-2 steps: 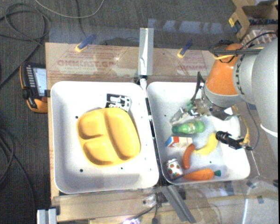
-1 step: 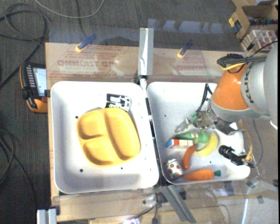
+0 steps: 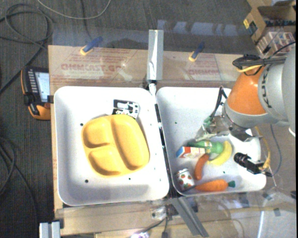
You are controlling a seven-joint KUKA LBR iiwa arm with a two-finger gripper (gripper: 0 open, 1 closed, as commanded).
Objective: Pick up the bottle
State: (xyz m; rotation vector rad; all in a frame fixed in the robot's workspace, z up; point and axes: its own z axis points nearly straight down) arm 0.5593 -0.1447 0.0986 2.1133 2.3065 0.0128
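Nearest the front rim of the right bin (image 3: 248, 182) lie a carrot (image 3: 211, 185) and a small printed cup (image 3: 185, 178), leaving little free floor there. Just behind, the bottle (image 3: 204, 146) lies on its side, long axis across the bin, green end toward a banana (image 3: 223, 154), touching it. Its label is unreadable. Over it hang the jaws (image 3: 214, 127); I cannot tell their state. Farther left, a yellow tray (image 3: 115, 144) sits in the left bin (image 3: 69, 108).

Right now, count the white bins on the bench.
2. The left bin holds a yellow tray; the right bin holds the bottle, with the gripper above it.
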